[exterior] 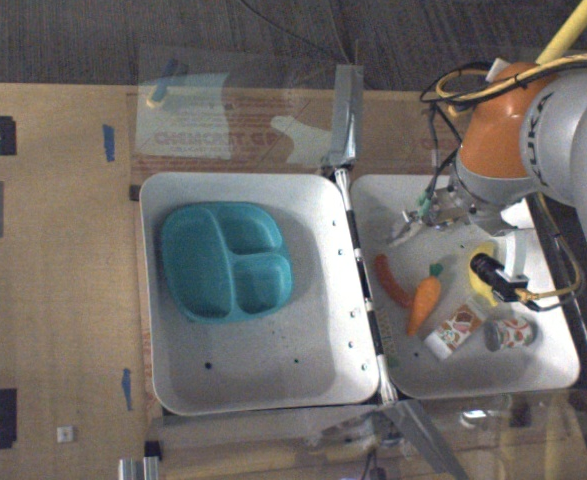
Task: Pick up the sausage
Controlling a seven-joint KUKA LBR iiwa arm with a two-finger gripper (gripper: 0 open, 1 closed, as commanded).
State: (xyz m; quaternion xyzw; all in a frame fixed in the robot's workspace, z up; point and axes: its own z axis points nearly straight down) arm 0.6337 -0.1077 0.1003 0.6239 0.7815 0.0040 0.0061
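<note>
The sausage [392, 279] is a short reddish link lying at a slant near the left wall of the right bin [533, 373]. My gripper [420, 218] hangs over the back part of that bin, a little behind the sausage and to its right, apart from it. Nothing shows held in the gripper. The orange band of the arm [501, 133] rises behind it.
An orange carrot [423, 305] lies just right of the sausage. Further right are a yellow object [484, 267], a small carton [454, 331] and a can [509, 334]. A teal divided plate [225, 260] sits in the left bin [263, 378].
</note>
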